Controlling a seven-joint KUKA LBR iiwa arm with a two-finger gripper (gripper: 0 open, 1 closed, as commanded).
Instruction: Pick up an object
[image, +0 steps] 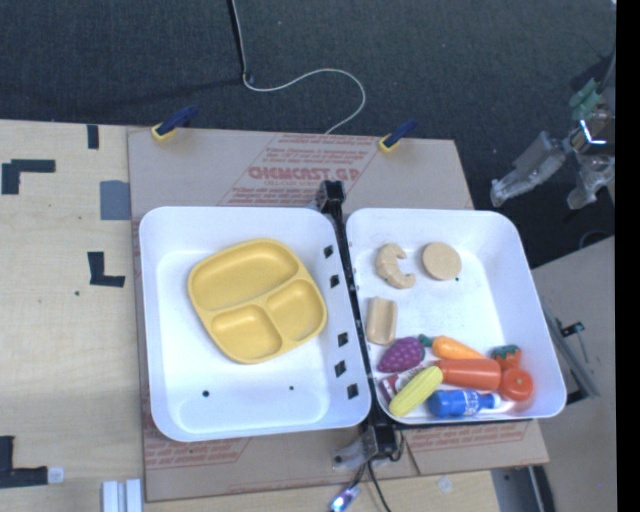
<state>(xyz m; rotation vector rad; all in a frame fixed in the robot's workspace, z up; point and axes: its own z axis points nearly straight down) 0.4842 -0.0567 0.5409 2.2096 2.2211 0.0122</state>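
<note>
The right bin (520, 262) holds toy foods: a tan croissant piece (394, 266), a round cookie (441, 261), a beige bread block (380, 321), purple grapes (402, 353), a carrot (458, 349), a corn cob (416, 390), a red sausage (470, 374), a tomato (516, 385) and a blue bottle (460, 404). My gripper (548, 192) hangs outside the bins, beyond the right bin's far right corner. Its two fingers are spread apart with nothing between them.
A yellow three-part plate (257, 298) lies in the left bin (165, 330). A black divider strip (343, 300) runs between the bins. A white cable (300, 80) loops behind the cardboard base. Blue-and-yellow clamps (174, 122) (398, 133) hold its far edge.
</note>
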